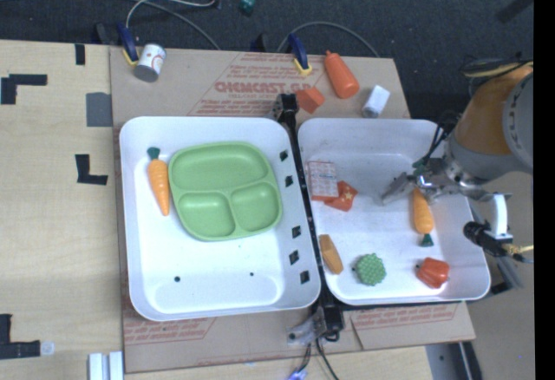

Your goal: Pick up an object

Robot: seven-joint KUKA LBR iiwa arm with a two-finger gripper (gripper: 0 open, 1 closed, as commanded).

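A carrot (422, 215) lies in the right bin (347, 134), toward its 3 o'clock edge, pointing roughly 12 to 6. The claw (414, 181) sits at the carrot's 12 o'clock end; whether its fingers grip anything cannot be told. At the carrot's 6 o'clock lies a red pepper (432, 271), at 7 o'clock a green ball (371, 269). In the left bin (139, 222) sits a green plate (225, 190), with another carrot (159, 182) at its 9 o'clock.
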